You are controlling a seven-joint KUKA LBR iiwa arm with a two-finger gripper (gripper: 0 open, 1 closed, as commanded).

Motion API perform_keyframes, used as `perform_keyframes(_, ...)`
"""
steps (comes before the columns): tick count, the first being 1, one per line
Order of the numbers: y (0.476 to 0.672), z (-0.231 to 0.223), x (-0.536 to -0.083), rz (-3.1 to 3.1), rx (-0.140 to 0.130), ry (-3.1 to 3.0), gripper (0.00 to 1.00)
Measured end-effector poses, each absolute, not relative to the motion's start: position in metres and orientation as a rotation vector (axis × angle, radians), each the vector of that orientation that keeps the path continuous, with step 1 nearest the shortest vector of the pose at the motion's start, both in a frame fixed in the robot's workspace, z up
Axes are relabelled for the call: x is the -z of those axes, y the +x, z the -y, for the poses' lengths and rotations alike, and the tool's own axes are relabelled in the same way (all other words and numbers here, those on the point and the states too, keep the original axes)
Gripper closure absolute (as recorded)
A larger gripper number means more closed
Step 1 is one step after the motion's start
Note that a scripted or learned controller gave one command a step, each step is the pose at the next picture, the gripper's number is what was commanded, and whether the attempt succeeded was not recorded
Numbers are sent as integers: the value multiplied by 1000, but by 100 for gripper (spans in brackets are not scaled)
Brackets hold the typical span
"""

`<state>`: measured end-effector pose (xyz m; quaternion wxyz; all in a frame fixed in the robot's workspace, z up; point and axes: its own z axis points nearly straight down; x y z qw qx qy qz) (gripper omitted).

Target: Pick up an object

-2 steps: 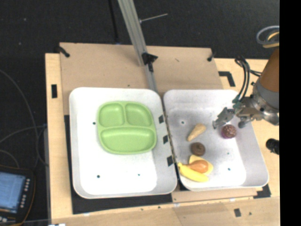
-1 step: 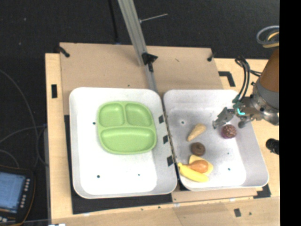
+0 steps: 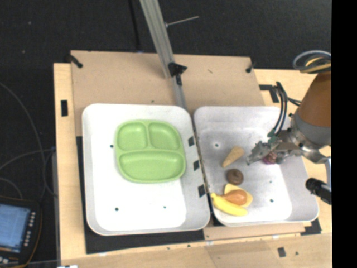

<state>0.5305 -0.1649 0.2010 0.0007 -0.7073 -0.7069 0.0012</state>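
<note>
Four items (image 3: 235, 176) near right bin's (image 3: 279, 121) front-left edge

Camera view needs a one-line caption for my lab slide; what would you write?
Gripper poised over the right bin near a cone, chocolate doughnut and banana; green divided plate in the left bin.

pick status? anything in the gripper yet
Done: the arm has reached into the right bin, gripper low beside a small purple object. In hand: nothing I can confirm; the view doesn't settle whether that object is between the fingers. Left: grasp and lift. The cone, brown donut, peach and banana lie untouched; the green tray sits in the left bin.
</note>
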Motion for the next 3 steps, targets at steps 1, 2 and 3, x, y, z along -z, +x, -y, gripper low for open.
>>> perform_keyframes(1,528,171,-157,2219,-4,-2222,0)
perform_keyframes(2,534,174,-114,2228,15,-2234,0)
perform_keyframes(3,535,175,-127,2228,17,-2241,100)
